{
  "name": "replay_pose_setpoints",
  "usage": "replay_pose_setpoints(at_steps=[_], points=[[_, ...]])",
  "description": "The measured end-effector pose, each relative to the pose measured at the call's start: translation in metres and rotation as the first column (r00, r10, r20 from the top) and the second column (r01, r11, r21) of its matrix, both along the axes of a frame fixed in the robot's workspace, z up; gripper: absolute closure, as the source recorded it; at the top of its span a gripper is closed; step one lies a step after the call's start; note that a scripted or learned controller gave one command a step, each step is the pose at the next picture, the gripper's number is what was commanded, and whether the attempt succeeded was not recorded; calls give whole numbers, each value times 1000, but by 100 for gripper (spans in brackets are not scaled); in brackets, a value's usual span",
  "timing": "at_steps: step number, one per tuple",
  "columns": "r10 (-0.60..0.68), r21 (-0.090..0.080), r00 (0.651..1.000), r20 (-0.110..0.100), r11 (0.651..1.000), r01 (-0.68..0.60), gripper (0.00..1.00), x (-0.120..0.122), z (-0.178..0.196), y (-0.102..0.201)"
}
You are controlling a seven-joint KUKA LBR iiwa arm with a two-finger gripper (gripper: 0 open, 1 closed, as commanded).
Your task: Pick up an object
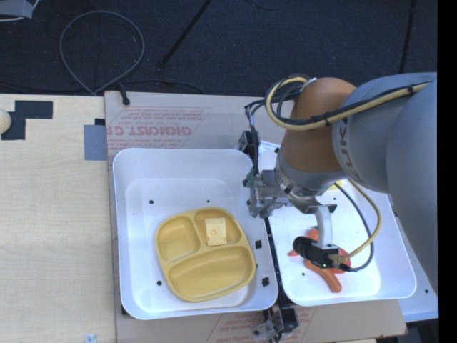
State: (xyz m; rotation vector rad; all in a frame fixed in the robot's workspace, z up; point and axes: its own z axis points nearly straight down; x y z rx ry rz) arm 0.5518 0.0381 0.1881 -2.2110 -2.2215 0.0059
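At the right bin (389, 266)'s left edge hangs the gripper (258, 201); whether released or clenched, I cannot tell. Orange pieces (330, 281) lie by that bin's front edge.

Bright, even light, probably from above; white bins (136, 191) slightly glary; soft shadow beneath arm (385, 141); background dark.

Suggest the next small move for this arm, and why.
Probably shift the gripper over the yellow block in the upper right compartment of the yellow tray. The gripper hangs above the seam between the left bin and right bin, over no object; that block lies close and uncovered.
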Motion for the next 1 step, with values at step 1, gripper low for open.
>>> replay_pose_setpoints(at_steps=[1], points=[[1, 0, 1000, 2, 1000, -1, 100, -19, 17, 56]])
